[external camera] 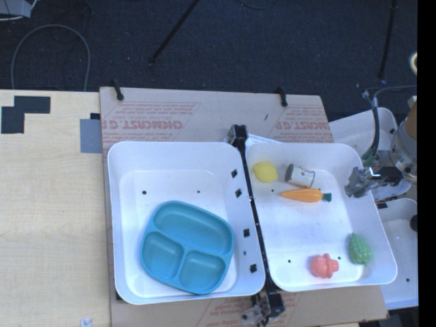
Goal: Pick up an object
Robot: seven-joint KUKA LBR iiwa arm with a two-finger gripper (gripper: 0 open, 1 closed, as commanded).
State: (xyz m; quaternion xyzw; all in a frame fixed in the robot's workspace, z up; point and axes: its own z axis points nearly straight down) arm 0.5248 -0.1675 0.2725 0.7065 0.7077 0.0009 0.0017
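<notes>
Reaching in from 3 o'clock, the grey arm brings its hand [357,181] to the right rim of the right bin [300,278], roughly level with the carrot. Whether the hand is released or clenched cannot be told at this size; nothing is visibly between its parts.

The counter [48,203] carries 2 white bins side by side on a cardboard sheet [170,118]. The right bin holds 5 small things. A yellow lemon-like piece [266,172] lies at about 11 o'clock in that bin, near the divider. Just beside it, toward 3 o'clock, is a small brown-and-white cylinder [299,176] lying on its side. Just below the cylinder, toward 6 o'clock, an orange carrot [304,195] lies crosswise with its green tip pointing toward the hand. A green knobbly toy [360,248] sits at about 4 o'clock in the bin, against the right wall. A pink-orange toy [323,266] rests at about 5 o'clock, near the green one but apart from it.

The left bin [129,162] holds a blue 3-compartment plate [187,246], lying flat toward its 6 o'clock side.
</notes>
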